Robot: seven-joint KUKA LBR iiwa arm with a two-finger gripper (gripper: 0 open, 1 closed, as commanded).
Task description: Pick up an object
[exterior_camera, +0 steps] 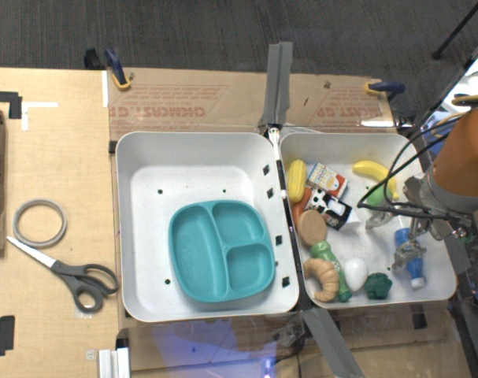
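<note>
The right bin (435, 294) holds several small items: a yellow corn cob (296, 178), a banana (371, 170), a small carton (327, 179), a black-and-white toy (331, 205), a brown round piece (312, 227), a croissant (324, 279), a white egg (355, 272), a broccoli (378, 286) and a blue bottle (410, 266). My gripper (410, 241) reaches in from the right and hangs low over the blue bottle's upper end at the bin's right side. Cables and the wrist hide part of the bottle.
The left bin (136, 172) holds a teal divided plate (222, 250). On the bench to the left lie scissors (69, 274) and a tape roll (39, 222). A green toy (327, 254) sits beside the croissant.
</note>
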